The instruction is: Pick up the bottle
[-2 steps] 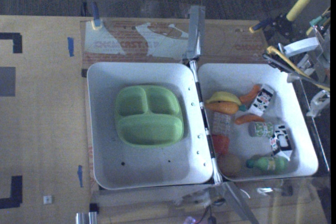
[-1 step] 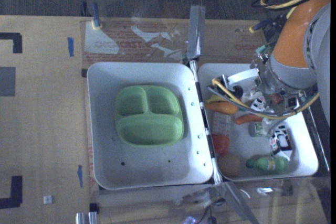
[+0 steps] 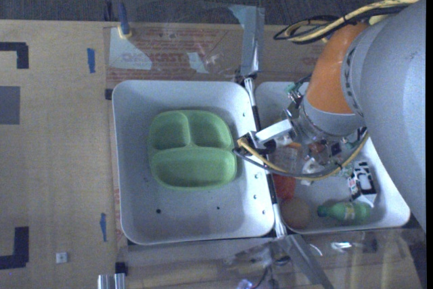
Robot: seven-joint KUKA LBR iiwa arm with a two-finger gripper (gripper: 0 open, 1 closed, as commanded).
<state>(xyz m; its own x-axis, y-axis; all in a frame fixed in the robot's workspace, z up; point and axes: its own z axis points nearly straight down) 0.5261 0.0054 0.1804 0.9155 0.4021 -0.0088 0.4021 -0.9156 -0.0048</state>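
Note:
A small green bottle (image 3: 345,212) lies on its side near the front edge of the right bin (image 3: 270,97). The gripper (image 3: 298,162) hangs low over the middle of that bin, up and to the left of the bottle, under the grey arm with its orange band (image 3: 331,81). Cables and the wrist body hide the gripper's tips. A clear, glassy object with a red part (image 3: 285,181) lies just beneath the gripper.
A green divided plate (image 3: 191,149) lies in the left bin (image 3: 135,206). In the right bin a tan round object (image 3: 295,212) rests left of the bottle, and a black-and-white item (image 3: 364,181) lies near the right wall. A clear sheet (image 3: 183,44) lies behind the bins.

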